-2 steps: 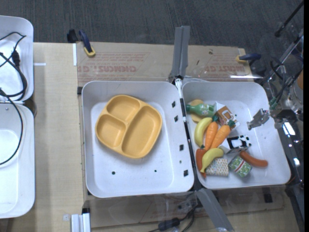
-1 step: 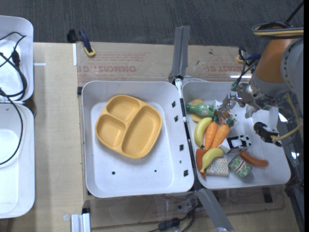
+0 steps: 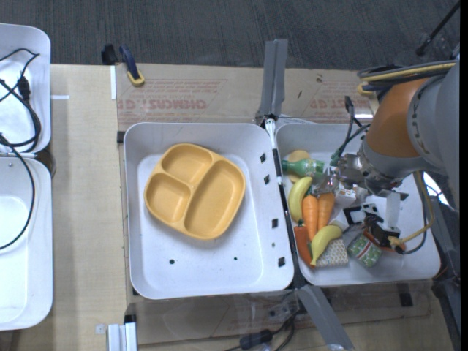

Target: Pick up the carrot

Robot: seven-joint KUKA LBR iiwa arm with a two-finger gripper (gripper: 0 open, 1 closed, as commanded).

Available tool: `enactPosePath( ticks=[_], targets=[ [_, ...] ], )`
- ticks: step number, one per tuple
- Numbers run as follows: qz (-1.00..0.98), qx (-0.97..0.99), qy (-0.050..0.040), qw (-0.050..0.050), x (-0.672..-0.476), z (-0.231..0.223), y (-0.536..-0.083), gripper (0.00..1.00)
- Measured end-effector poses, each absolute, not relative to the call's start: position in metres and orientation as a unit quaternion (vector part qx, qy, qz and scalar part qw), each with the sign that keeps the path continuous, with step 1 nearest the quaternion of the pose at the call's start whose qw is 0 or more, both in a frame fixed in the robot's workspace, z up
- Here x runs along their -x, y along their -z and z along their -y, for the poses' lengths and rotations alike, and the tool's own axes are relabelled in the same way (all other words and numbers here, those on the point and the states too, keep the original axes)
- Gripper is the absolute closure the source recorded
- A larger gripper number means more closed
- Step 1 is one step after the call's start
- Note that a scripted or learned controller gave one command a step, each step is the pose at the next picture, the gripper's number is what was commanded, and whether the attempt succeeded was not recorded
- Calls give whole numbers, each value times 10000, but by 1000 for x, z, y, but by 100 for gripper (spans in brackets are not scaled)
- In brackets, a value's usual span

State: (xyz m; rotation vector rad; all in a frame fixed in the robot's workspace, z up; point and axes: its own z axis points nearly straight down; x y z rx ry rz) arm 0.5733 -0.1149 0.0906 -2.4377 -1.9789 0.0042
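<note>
We note right bin (image 3: 424, 269) crowded at its left wall; left bin (image 3: 146, 269) roomy around yellow plate (image 3: 194, 189). Carrot (image 3: 310, 216) lies mid-right of frame, between two bananas (image 3: 298, 196), touching both. Gripper (image 3: 338, 185) just right of carrot; grip state: cannot tell, arm hides it. Arm enters from right, wrist bent down.

One fixed camera looks down (at a slant) on both bins (image 3: 139, 196).
</note>
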Motion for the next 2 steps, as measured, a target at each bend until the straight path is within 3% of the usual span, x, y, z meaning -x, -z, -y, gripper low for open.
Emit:
enactPosePath(
  ticks=[1,2],
  targets=[
    [6297,7768,-4,6,-575,115,-101,100],
    [6159,7879,-25,18,-500,51,-189,100]
  ],
)
